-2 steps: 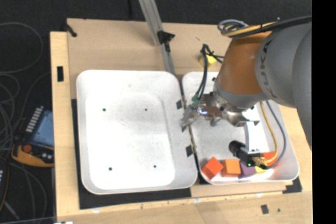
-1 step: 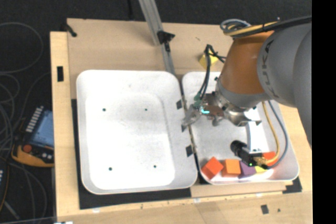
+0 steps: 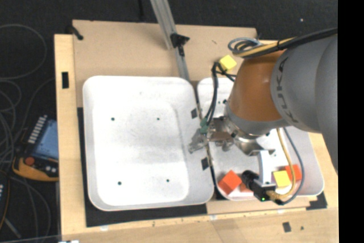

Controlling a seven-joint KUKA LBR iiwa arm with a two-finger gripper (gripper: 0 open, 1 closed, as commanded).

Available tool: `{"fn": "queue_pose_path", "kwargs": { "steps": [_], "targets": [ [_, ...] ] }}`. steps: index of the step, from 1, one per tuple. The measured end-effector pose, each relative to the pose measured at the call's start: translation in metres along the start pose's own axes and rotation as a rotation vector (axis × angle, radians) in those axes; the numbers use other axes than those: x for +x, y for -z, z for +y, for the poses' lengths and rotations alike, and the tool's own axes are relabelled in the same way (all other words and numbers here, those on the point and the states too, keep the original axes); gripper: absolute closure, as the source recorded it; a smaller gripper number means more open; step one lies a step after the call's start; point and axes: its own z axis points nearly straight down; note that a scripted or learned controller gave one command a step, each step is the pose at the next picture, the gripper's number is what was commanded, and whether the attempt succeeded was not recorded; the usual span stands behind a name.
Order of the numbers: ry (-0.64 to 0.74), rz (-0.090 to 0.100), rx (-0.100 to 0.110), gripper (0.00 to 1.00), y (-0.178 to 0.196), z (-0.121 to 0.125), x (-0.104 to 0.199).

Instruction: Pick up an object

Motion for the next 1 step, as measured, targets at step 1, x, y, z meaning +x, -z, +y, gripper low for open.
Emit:
{"fn": "queue_pose_path", "kwargs": {
  "steps": [1],
  "targets": [
    [-0.007, 0.001, -0.004, 1.00, 0.0104, 0.0024, -0.0018]
  ]
}}
